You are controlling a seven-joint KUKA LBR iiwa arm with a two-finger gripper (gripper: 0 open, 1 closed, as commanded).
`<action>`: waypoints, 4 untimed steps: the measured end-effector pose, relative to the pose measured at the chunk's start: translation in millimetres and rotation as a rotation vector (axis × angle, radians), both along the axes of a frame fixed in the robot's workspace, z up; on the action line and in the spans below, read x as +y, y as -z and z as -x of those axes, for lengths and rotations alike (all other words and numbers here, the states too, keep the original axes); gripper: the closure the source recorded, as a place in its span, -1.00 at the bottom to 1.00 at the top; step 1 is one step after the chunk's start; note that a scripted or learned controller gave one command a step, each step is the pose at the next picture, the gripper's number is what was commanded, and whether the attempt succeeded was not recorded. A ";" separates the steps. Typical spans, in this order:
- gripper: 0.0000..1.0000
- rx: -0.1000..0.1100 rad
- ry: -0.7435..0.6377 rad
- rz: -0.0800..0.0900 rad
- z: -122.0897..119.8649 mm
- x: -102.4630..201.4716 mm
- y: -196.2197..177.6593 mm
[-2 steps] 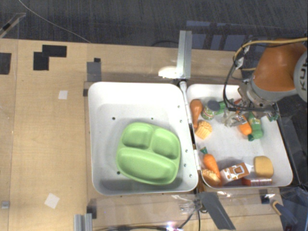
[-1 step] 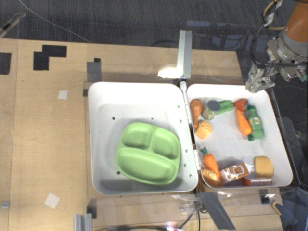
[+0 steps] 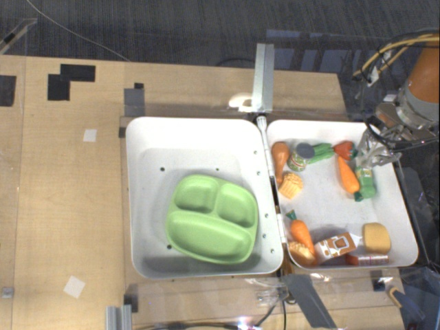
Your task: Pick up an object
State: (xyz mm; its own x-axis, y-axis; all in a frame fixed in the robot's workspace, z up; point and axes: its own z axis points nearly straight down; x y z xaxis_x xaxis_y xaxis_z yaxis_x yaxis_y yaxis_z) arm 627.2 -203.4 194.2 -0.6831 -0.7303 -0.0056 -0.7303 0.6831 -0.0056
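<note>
Wooden bench, two white bins, dark carpet behind.

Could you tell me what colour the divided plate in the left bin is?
The divided plate is light green, seen in the camera view.

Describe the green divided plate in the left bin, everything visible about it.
The green divided plate is a light green, rounded-rectangle tray that looks like smooth moulded plastic. Raised ridges split it into three compartments: two smaller ones along the far side and one long one along the near side. All three hold nothing. It lies right side up, turned a little askew, on the floor of the left bin, toward the near right part, close to the wall shared with the other bin. Nothing else touches it.
</note>
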 end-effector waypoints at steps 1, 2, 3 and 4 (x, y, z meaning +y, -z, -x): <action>1.00 -0.008 0.341 -0.003 -44.7 -0.5 -72.6; 1.00 -0.002 -0.067 0.000 -43.6 -0.9 -34.3; 1.00 -0.016 -0.066 0.000 -46.8 0.4 -50.2; 1.00 0.001 -0.448 0.003 19.1 -1.8 0.0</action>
State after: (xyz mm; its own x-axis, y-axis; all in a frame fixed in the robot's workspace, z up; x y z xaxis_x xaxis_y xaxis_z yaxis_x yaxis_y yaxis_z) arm 608.1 -205.1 194.3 -0.2993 -0.9542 -0.0027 -0.9541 0.2993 -0.0064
